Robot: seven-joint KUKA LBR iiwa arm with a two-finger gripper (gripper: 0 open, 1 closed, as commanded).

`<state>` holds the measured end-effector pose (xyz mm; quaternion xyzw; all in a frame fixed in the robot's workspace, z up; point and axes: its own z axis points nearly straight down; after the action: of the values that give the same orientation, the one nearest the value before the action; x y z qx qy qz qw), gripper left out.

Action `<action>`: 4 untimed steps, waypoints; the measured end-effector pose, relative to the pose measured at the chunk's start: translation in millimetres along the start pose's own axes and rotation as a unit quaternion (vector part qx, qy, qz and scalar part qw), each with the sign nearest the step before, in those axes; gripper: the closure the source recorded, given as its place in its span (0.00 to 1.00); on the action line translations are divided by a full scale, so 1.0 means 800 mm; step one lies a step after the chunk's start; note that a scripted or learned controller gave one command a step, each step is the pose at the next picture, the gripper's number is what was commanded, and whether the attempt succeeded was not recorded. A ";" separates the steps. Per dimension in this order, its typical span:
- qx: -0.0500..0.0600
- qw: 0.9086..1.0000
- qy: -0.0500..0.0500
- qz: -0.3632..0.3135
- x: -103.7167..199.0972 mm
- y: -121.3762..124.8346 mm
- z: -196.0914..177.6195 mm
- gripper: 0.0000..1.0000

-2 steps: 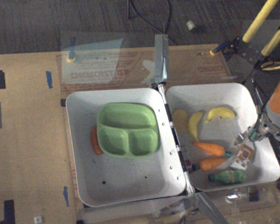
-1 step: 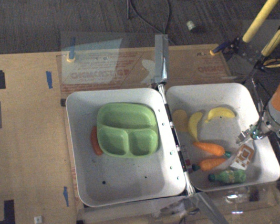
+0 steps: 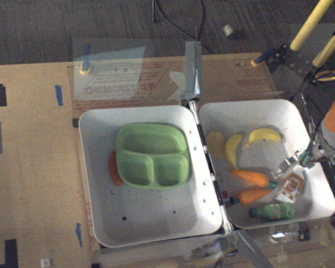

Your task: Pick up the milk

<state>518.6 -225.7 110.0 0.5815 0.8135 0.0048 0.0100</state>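
Camera view: small white-and-orange milk carton (image 3: 291, 187) lying in right white bin (image 3: 257, 108), near its right wall, long axis slanting upper-right to lower-left. Pincer (image 3: 292, 163) just above carton; finger state cannot be told.

The light is soft and even with only faint shadows, the two shallow white plastic bins (image 3: 96, 181) look very bright and a bit washed out, a clear shiny sheet (image 3: 117, 65) at the top shows pale glare, and the whole picture is slightly blurry.
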 end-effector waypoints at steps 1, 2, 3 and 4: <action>0.009 0.999 0.005 0.031 0.073 -0.014 -0.068 0.00; 0.005 0.999 0.002 0.042 0.040 -0.035 0.026 0.00; 0.003 0.999 -0.002 0.046 0.035 -0.035 0.013 1.00; 0.003 0.999 -0.002 0.046 0.034 -0.036 0.013 0.00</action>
<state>483.0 -209.0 99.0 0.6181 0.7860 0.0021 0.0094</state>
